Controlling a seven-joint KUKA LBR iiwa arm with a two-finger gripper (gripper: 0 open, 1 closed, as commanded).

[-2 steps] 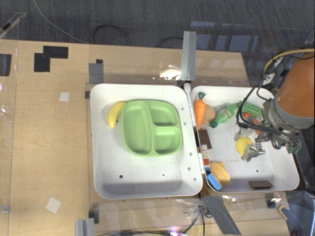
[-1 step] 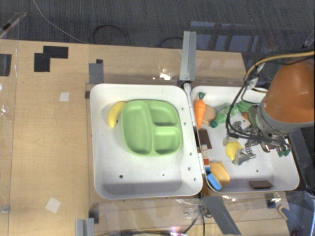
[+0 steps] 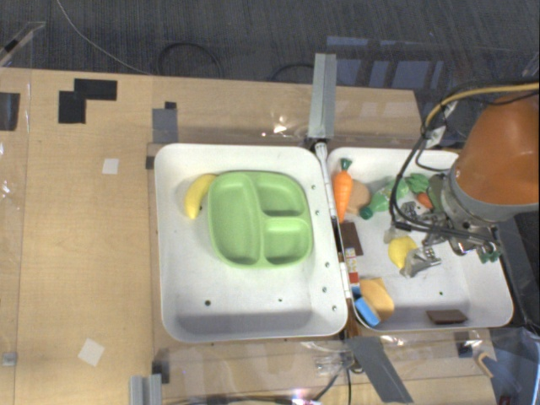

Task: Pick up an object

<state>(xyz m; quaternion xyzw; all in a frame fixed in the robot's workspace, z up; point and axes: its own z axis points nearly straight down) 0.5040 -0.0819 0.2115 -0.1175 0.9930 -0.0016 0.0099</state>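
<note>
Lemon (image 3: 400,251) just beside gripper (image 3: 419,262)

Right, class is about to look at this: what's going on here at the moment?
A grey and orange robot arm reaches into the right bin, its tool low beside a yellow object. Nearby lie a carrot and other toys. The left bin holds a green divided tray and a banana.

One fixed camera hangs above the table (image 3: 76,251), looking down at a slant on both white bins (image 3: 169,251); the arm (image 3: 502,154) enters from the right.
</note>
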